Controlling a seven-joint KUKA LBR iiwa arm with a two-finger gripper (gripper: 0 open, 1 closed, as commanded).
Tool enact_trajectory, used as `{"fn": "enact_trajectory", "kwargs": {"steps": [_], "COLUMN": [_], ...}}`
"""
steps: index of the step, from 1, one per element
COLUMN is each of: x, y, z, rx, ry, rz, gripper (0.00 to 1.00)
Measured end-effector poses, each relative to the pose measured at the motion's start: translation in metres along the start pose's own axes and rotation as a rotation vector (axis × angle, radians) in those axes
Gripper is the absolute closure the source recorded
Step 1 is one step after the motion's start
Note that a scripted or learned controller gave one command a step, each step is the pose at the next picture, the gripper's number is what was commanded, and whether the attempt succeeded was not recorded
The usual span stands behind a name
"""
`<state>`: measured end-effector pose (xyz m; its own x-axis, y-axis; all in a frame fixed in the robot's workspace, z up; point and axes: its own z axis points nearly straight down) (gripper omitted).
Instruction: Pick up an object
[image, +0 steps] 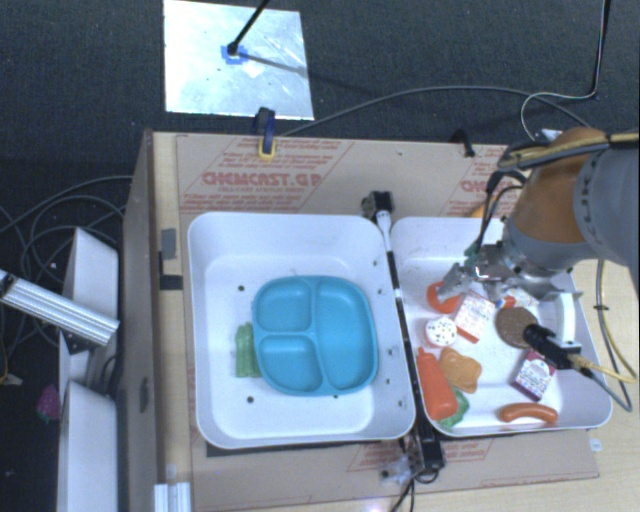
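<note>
You are at the reaching step: the gripper (478, 272) hangs low in the right bin (420, 238), just above the red piece (441, 295) and packet (474, 318) near its middle. Whether it grasps anything, you cannot tell. Next, lift and check.

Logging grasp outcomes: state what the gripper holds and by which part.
Cannot be told. The two-finger gripper hangs low over the right white bin, beside the red-and-white packet; no object shows held by it.
</note>
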<state>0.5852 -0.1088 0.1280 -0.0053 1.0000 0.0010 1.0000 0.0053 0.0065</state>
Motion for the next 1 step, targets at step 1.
{"fn": "enact_trajectory", "kwargs": {"steps": [1], "x": [0.0071], "y": [0.0178], "z": [0.0391], "rx": [-0.002], "ry": [-0.005], "rz": [0.002], "gripper": [0.0]}}
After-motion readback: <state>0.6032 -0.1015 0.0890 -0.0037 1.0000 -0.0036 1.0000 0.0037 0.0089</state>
